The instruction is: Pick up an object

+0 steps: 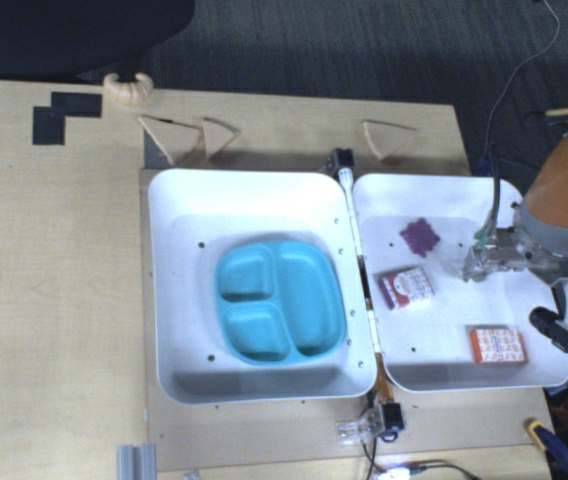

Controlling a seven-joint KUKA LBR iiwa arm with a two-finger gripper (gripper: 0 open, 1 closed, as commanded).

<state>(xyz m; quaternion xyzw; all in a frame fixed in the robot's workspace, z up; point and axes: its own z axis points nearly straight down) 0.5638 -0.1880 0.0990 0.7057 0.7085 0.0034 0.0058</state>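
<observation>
At the near right corner of the right bin (564,373) an orange-and-white packet (496,345) is seen lying flat. Further in, a red-and-white packet (406,288) lies tilted, close to the divide between the bins. Beyond it a small purple object (420,235) rests on the bin floor, apart from both packets. The gripper (480,264) is seen over the right bin, to the right of the red-and-white packet, touching none of them; whether it is released or clenched cannot be told. In the left bin (179,268) a blue sectioned tray (280,300) is laid.
</observation>
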